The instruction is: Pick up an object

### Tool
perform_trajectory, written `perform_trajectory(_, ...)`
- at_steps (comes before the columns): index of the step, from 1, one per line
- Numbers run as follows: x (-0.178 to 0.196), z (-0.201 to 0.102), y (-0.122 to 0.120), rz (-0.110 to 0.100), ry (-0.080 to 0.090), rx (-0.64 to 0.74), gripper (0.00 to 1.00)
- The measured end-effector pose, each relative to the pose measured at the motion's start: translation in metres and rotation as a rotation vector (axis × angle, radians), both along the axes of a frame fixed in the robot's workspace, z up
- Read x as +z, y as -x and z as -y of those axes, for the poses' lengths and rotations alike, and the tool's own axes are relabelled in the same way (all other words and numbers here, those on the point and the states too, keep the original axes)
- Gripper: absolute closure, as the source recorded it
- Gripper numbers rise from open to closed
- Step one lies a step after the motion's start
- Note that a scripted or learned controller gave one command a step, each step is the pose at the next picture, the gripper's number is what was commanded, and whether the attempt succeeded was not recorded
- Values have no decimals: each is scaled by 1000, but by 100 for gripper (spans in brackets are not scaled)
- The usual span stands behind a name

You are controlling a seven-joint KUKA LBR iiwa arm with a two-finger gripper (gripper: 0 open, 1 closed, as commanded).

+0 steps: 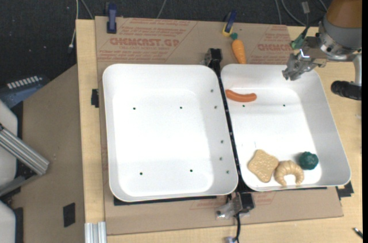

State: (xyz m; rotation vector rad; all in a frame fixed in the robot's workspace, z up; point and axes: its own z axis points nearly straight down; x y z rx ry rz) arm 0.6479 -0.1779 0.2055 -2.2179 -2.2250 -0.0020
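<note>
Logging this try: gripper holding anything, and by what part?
Nothing held. The gripper hangs over the right bin's far corner, with no object between its fingers.

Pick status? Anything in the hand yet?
Nothing looks picked yet. The hand is over the far right corner of the right bin, nothing visibly between its fingers. The hot dog, cracker, croissant and green toy all lie in that bin; the carrot lies outside. The whole grasp and lift is left.

arm (345,0) cut off at top right edge, end effector (296,69) finger state too small to tell
</note>
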Motion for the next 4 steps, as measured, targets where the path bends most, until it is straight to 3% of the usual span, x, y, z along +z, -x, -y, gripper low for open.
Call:
perform_trajectory(3, 34, -153, 52, 1, 0, 1, 100)
perform_trajectory(4, 27, -204, 59, -1, 0, 1, 100)
